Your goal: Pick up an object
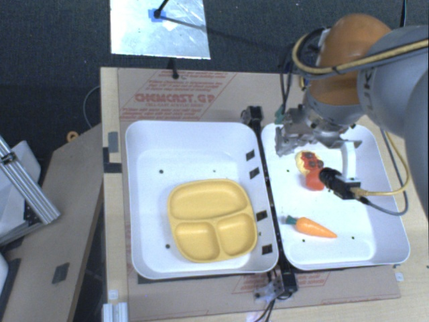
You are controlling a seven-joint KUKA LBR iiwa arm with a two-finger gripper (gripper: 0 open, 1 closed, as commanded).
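Observation:
In the right bin, a small red and yellow toy lies near the upper middle. An orange carrot with a green top rests closer to the bin's front. My gripper hangs over the bin's upper left part, just up and left of the red and yellow toy. Nothing shows held in it. The grey arm with its orange band comes in from the upper right.
The left bin holds a yellow divided plate in its front half. A black divider with clips runs between the two bins. A shiny sheet lies beyond the bench's back edge.

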